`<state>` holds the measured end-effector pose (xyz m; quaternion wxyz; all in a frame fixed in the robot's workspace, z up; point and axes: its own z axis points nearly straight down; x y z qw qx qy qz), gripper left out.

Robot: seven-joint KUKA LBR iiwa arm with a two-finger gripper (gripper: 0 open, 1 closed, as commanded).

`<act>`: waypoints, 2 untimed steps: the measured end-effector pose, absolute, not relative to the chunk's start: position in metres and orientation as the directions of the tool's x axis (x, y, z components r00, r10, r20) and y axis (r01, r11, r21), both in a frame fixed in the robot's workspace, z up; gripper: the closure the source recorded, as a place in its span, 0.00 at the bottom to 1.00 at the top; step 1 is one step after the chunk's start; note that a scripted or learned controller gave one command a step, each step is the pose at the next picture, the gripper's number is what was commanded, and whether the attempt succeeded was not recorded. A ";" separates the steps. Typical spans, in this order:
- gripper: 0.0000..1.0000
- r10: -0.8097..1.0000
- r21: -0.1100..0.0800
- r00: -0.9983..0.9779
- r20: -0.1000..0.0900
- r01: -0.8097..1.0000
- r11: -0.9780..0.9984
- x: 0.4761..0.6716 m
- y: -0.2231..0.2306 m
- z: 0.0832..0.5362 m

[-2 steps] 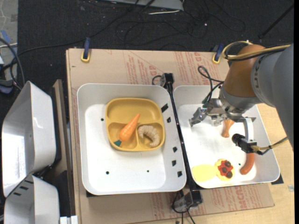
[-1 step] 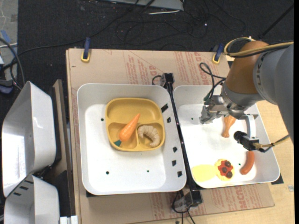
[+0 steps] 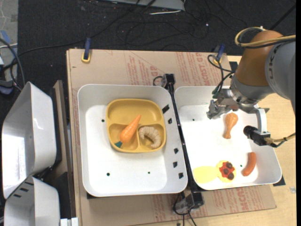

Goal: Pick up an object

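Observation:
The right bin [image 3: 197, 98] holds a tan chicken drumstick [image 3: 229, 125], an orange-red sausage [image 3: 249, 164] near its front right corner, and a flat yellow piece [image 3: 205, 174] with a cluster of dark red berries [image 3: 227, 169] at the front. My gripper [image 3: 220, 109] hangs low over the back of this bin, just left of and above the drumstick's thick end. Nothing shows held in it.
The left bin [image 3: 94, 173] carries a yellow divided plate [image 3: 117, 108] with a carrot [image 3: 130, 129] and a pale shrimp [image 3: 150, 136]. A black divider [image 3: 178, 135] runs between the bins. Blue clamps [image 3: 217, 55] sit at the bench's back edge, and cables trail behind it.

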<state>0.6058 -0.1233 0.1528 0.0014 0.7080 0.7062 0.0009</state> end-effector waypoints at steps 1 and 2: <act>1.00 1.000 0.006 -0.002 -0.001 1.000 0.002 0.607 -0.123 0.206; 1.00 1.000 0.001 -0.009 0.002 1.000 0.009 0.607 -0.061 0.212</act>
